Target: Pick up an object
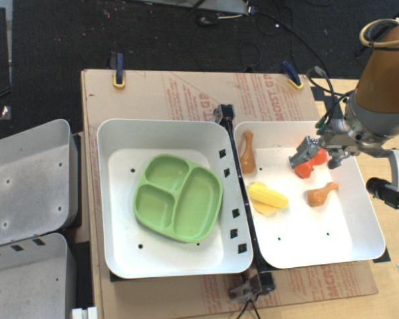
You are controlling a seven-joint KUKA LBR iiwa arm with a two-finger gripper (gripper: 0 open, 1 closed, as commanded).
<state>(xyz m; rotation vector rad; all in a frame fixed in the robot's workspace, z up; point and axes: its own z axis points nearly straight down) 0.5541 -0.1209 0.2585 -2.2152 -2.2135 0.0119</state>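
Right of centre, we see the hand (310,153) low over the right bin (359,238), touching a red-orange object (306,168); whether its grip is closed, we cannot tell. Below lie a yellow corn (267,197) and a drumstick (320,194). A green plate (178,197) fills the left bin (120,145).

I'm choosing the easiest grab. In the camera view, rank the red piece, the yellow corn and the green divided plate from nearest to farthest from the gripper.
1. Red piece: right bin, directly at the gripper.
2. Yellow corn: right bin, toward its left side.
3. Green divided plate: left bin, farthest.
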